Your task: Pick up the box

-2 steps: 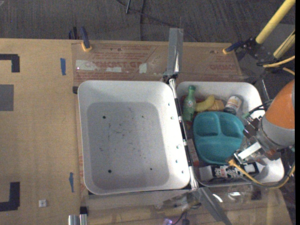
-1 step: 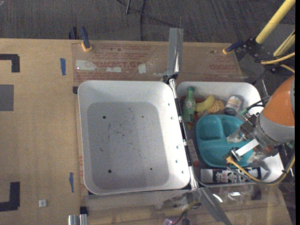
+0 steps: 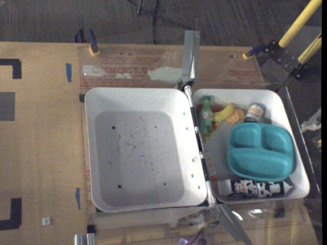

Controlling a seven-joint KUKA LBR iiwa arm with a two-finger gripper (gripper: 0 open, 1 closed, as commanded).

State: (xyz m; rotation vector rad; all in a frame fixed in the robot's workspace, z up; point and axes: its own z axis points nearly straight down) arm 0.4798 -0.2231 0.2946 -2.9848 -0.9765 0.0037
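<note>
The box [image 3: 255,188] is long and narrow with a black-and-white pattern. It lies on its side along the near wall of the right bin [image 3: 302,180]. A teal divided plate [image 3: 260,151] sits just behind it, its near rim touching or overlapping the box's top edge.
Behind the plate in the right bin are a green bottle [image 3: 205,116], a yellow banana [image 3: 224,114], an orange snack [image 3: 235,117] and a small jar [image 3: 254,112]. The left bin [image 3: 94,137] adjoins it. Yellow poles [image 3: 301,19] stand at the back right.
</note>
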